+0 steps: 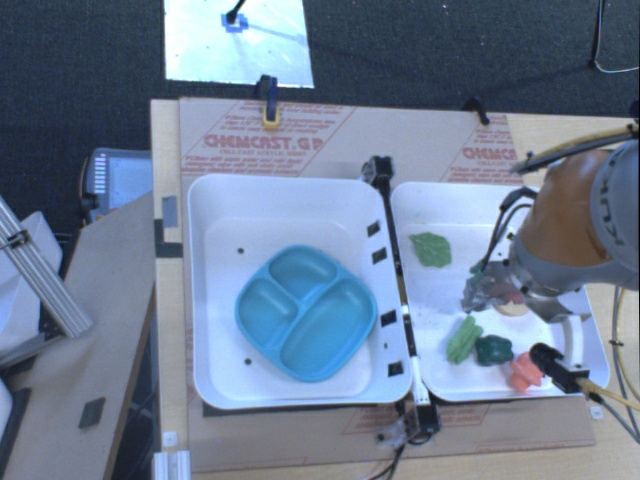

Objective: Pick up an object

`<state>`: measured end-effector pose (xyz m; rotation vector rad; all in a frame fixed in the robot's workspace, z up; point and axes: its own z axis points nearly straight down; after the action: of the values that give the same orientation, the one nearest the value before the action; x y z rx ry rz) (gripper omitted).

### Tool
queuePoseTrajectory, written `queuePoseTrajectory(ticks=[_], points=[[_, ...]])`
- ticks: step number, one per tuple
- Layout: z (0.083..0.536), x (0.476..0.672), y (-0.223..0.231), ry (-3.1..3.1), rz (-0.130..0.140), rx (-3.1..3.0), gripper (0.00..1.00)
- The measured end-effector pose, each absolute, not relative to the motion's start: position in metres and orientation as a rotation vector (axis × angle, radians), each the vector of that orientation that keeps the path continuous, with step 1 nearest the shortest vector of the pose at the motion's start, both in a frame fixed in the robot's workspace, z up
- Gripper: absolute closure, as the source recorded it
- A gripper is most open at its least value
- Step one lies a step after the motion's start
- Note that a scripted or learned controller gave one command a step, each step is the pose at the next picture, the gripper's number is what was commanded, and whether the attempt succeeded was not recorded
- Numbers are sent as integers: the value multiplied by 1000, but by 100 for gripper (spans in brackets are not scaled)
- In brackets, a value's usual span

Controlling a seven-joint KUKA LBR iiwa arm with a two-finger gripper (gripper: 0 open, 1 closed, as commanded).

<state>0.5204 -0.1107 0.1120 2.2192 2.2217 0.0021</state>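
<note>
In the right bin [440, 200] lie a flat green leaf-shaped piece [432, 249], a light green elongated toy [462, 338], a dark green lump [493, 349] and an orange-pink piece [525, 371]. My gripper [478, 295] hangs low over the right bin, just above the light green toy and below the leaf piece. Nothing shows between its fingers. The arm's grey and orange body covers the bin's right side.
The left bin [215, 218] holds a blue divided plate [305, 311]. A black divider strip [390, 268] runs between the bins. Cardboard lies under both bins, with a clamp [270, 103] at the back edge.
</note>
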Motion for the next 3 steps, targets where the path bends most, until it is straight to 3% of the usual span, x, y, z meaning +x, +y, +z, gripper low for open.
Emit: queuePoseTrajectory(ticks=[3], points=[[285, 537, -104, 2223, 6, 2212, 100]])
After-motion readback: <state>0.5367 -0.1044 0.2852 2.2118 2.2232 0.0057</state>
